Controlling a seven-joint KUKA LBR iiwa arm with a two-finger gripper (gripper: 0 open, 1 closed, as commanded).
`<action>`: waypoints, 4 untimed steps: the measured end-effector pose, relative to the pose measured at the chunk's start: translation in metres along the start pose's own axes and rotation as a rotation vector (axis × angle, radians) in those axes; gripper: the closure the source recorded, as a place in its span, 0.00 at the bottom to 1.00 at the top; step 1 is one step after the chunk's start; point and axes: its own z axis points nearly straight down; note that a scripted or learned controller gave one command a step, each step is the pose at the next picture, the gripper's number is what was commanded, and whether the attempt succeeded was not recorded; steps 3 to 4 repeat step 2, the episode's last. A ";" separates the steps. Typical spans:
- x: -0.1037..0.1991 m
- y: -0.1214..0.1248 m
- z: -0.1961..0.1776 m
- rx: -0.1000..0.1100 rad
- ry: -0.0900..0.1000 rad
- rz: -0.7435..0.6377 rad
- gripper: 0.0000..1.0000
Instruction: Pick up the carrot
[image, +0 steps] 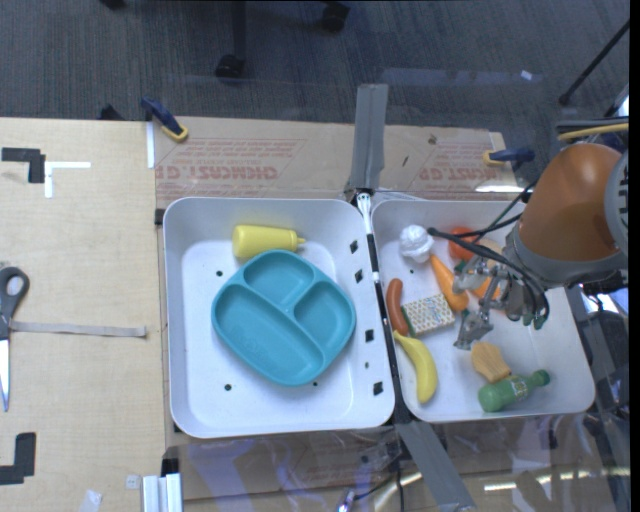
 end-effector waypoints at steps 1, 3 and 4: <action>-0.003 0.001 -0.010 0.000 -0.008 -0.004 1.00; 0.004 0.066 -0.081 0.003 0.017 0.229 1.00; 0.004 0.066 -0.081 0.003 0.017 0.229 1.00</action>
